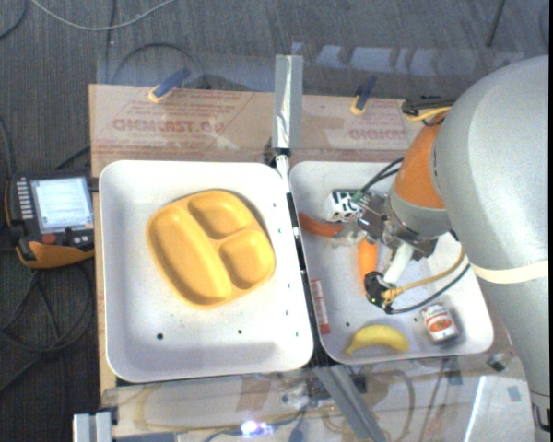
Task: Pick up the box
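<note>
Gripper (372,234) hangs over the right bin (339,267); can't tell its grip. Box (319,306) looks light and stiff; best pinch its long sides.

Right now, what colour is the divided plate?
The divided plate is yellow, clearest in the camera view.
</note>
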Robot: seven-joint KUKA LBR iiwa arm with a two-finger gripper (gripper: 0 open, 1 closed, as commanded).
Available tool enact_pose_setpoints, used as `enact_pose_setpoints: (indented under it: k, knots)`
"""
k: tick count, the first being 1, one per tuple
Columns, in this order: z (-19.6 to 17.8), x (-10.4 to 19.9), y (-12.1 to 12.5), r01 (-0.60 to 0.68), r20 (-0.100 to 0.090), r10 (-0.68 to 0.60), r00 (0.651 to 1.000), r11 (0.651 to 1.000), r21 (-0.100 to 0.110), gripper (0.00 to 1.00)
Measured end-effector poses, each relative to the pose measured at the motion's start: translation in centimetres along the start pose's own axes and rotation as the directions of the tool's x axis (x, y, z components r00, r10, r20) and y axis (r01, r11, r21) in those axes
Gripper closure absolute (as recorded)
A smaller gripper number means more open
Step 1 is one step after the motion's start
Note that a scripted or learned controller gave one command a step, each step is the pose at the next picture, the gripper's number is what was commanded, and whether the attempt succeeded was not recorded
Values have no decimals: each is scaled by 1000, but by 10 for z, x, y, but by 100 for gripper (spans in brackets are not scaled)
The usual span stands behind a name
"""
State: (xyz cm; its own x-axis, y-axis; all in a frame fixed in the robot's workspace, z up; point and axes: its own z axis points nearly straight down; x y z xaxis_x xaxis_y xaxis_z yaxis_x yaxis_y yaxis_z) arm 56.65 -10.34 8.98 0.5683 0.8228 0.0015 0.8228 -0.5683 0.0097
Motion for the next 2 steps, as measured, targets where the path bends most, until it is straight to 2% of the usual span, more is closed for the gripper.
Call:
enact_pose_setpoints:
  k: [1,2]
  knots:
    - [-93,-33,-78,170,3,-170,985,985,15,0]
    - [-101,-33,-78,170,5,-170,985,985,18,100]
